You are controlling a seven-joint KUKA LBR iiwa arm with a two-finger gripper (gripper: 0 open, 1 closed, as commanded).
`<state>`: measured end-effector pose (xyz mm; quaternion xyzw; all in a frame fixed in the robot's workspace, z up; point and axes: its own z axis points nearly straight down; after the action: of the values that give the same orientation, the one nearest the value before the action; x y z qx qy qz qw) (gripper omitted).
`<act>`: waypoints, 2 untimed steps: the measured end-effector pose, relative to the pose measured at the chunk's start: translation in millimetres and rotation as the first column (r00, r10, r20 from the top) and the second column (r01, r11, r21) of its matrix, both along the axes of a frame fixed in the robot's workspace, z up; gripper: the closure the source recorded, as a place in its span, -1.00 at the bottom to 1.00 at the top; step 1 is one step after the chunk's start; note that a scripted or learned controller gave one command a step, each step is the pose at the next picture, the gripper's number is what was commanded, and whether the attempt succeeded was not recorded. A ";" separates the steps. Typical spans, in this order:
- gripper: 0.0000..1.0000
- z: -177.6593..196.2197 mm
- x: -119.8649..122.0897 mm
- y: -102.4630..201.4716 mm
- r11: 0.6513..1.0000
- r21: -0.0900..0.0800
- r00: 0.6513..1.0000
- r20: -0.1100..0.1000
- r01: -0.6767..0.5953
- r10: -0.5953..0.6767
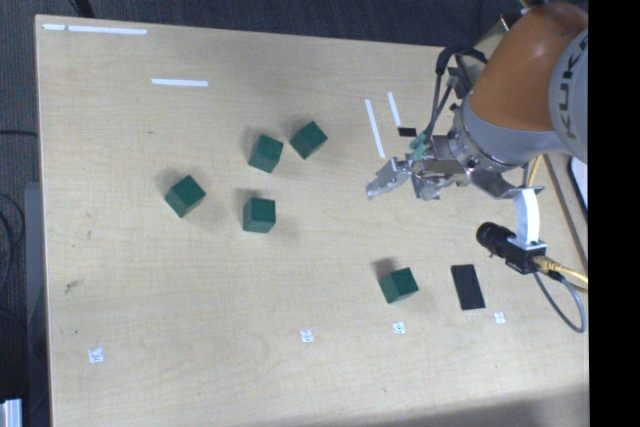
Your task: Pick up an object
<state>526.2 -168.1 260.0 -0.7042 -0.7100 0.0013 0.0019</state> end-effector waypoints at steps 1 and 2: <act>-1.00 -135.1 -50.6 -28.3 0.992 0.001 0.992 -0.001 0.123 -0.123; -1.00 -167.8 -48.4 -37.2 1.000 0.001 1.000 0.004 0.025 -0.025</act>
<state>477.8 -205.3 92.2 -0.7130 -0.7012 -0.0003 0.0009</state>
